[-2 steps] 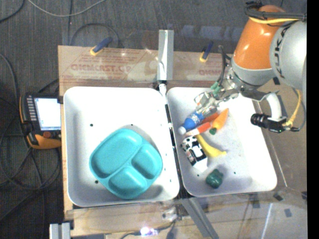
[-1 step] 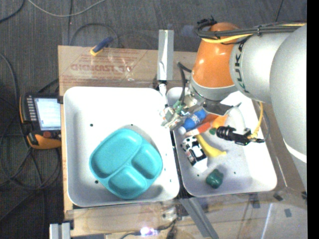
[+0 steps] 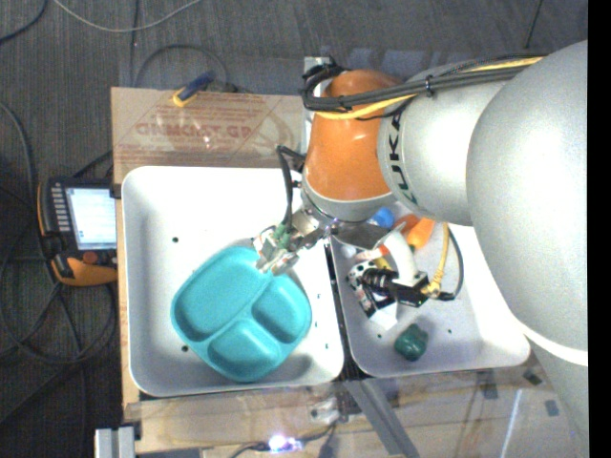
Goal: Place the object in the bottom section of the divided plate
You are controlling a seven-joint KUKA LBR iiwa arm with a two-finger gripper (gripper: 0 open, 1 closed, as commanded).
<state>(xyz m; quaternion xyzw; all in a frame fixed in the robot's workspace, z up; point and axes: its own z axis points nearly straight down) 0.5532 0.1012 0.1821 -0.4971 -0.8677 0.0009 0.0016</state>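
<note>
Gripper (image 3: 275, 253) over far right rim of teal plate (image 3: 241, 318) in left bin (image 3: 153, 208), closed on small greenish object (image 3: 280, 239), above the plate's far section.

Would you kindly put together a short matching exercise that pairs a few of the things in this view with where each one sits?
Things:
1. divided plate
2. dark green object
3. gripper
4. handheld screen

Places:
A. outside the bins, at the view's left edge
B. lying in the left bin
C. over the plate's upper rim
D. near the lower edge of the right bin

Pairs: 1-B, 2-D, 3-C, 4-A
</note>
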